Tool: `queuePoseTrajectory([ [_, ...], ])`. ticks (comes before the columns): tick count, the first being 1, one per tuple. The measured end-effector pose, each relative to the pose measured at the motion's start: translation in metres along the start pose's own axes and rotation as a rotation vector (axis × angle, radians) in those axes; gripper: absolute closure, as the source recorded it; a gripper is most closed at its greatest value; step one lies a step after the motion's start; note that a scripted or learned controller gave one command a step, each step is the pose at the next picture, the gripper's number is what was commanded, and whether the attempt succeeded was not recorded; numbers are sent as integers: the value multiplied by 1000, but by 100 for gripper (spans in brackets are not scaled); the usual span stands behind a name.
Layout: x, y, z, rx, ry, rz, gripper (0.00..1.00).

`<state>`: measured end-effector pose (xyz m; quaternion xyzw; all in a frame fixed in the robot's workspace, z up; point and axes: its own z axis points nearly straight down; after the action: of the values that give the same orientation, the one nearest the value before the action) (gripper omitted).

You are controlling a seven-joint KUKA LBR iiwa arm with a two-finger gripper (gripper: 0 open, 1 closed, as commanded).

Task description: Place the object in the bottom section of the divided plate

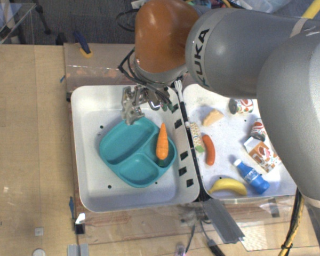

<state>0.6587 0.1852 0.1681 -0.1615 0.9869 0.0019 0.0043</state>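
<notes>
A teal divided plate (129,148) lies tilted in the left white bin (90,121). An orange carrot (162,142) rests in the plate's right-hand section, near the rim. My gripper (131,111) hangs just above the plate's upper edge, to the upper left of the carrot and apart from it. Nothing shows between its metal fingers (129,104). The grey arm with its orange band (162,33) covers the back of both bins.
The right bin (224,164) holds a red sausage (208,149), a banana (228,185), a blue bottle (253,176), a bread wedge (212,117), a small carton (260,152) and cans. A black-marked divider wall (185,143) separates the bins.
</notes>
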Motion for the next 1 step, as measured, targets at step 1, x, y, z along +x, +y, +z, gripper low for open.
queuePoseTrajectory([
  [1,9,-57,-98,2,0,30,100],
])
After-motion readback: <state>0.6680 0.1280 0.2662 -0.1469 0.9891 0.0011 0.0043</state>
